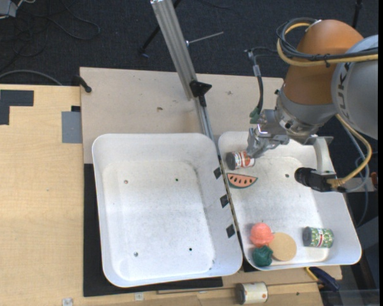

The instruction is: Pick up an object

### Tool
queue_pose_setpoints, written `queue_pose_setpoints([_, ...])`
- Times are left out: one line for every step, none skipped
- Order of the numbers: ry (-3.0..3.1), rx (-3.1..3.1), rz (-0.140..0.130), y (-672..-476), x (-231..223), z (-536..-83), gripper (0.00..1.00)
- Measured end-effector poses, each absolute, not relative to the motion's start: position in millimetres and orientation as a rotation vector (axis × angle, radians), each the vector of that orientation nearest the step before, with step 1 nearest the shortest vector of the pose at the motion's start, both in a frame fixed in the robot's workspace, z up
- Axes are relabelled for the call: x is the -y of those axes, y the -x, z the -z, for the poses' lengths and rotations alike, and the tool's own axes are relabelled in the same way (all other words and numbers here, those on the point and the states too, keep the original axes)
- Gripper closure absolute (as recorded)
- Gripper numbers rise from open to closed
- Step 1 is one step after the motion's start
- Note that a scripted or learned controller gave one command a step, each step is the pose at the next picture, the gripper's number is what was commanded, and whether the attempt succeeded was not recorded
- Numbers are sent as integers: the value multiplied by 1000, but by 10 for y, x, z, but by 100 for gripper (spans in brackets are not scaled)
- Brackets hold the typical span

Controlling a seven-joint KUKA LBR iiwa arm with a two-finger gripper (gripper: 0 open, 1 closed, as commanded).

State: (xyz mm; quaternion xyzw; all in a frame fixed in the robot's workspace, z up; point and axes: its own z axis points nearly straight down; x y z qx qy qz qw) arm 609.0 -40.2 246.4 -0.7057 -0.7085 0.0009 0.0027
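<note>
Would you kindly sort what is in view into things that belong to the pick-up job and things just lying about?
Belongs to the job:
gripper
small can by its tip
watermelon slice
pink ball
tan disc
green lump
green can
right bin

Just lying about:
left bin
metal rail
roll at the bench's front edge

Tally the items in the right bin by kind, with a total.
Cans: 2, a red-and-white one by the pincer and a green one
Watermelon slice: 1
Pink ball-like item: 1
Tan round disc: 1
Dark green lump: 1
Total: 6
</note>
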Motion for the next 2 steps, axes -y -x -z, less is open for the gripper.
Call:
queue_pose_setpoints([2214, 2223, -3, -6059, -97, -2491, 100])
queue_pose_setpoints([2214, 2224, -3, -6171, -606, -2341, 100])
